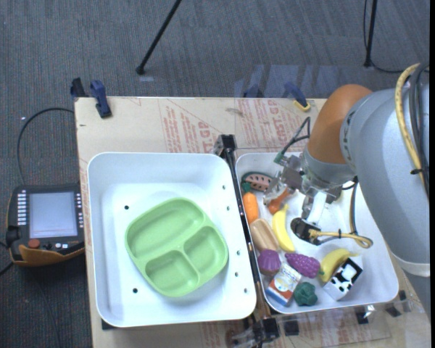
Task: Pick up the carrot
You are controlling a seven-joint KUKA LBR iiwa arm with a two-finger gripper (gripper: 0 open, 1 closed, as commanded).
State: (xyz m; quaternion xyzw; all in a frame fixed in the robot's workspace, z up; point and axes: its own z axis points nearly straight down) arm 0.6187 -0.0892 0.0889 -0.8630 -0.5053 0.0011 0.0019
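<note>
Because the carrot (251, 207) lies flat against the right bin's (380, 249) left wall, just beside a bun (264, 234) and a banana (281, 229), a good grasp likely straddles its short axis from above, clear of the wall. Whether the gripper (299, 194) is spread or pressed together cannot be told; it hangs just right of the carrot. Nearest, glossy moulded toys crowd the bin: a knobbly purple grape bunch (302, 264) and a carton (281, 287). Leftward sits a smooth green plate (175, 247) with three compartments.

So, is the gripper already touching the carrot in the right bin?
Cannot tell. In the camera view the gripper hangs just right of the carrot, near an orange piece, but neither contact nor a gap is plain.
</note>
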